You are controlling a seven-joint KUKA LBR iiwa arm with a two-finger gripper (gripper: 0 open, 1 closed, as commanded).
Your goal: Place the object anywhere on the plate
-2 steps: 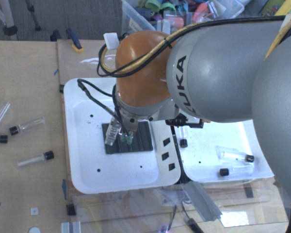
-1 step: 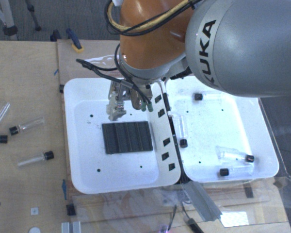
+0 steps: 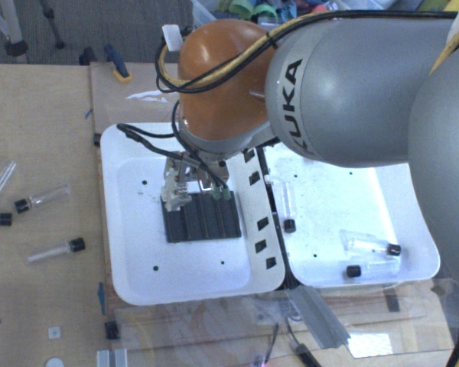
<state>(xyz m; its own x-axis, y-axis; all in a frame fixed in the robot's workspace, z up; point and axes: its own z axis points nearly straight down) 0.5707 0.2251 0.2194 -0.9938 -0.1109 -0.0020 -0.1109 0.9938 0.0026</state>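
Plate first: the black ribbed plate point(image 3: 203, 219) lies flat in the left bin point(image 3: 138, 274), and the KUKA arm point(image 3: 352, 82) sweeps in over it from the right, its orange band hanging above the plate's top edge. The end effector point(image 3: 195, 186) hovers low at that top edge; I cannot tell what its tips are doing, and no object reads clearly between them, so the task's thing is hard to place. My call: this is the lowering step, and it wants a straight descent over the plate's middle, clear of the bin wall. Right bin point(image 3: 413, 205) holds clear vials point(image 3: 371, 245) with black caps, well apart. More capped vials point(image 3: 53, 249) lie loose on the desk point(image 3: 38, 128) to the left. Nothing blocks the plate.
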